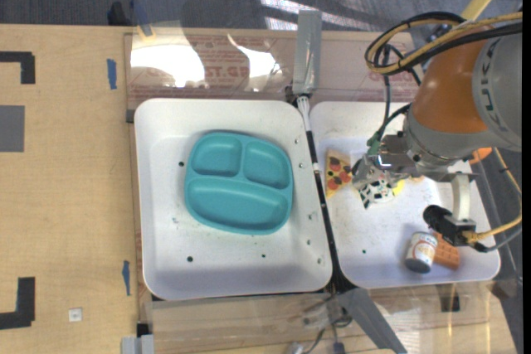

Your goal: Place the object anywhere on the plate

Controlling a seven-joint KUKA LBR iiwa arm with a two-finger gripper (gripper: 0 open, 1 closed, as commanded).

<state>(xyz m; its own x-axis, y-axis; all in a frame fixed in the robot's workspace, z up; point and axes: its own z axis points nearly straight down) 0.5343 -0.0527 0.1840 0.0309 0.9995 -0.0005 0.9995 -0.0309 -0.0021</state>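
Well, the arm has its wrist low over the right bin, and the gripper sits right on a small black-and-white spotted toy, presumably the object meant for moving. From where I stand the wrist hides the fingers, so I cannot tell whether they are apart or clamped on it. Just beside the toy, toward the divider, lies a pizza slice, and a little can rests near the bin's front corner beside something orange. The teal plate waits in the left bin, well apart, with nothing on it, so the transfer looks hardly begun.
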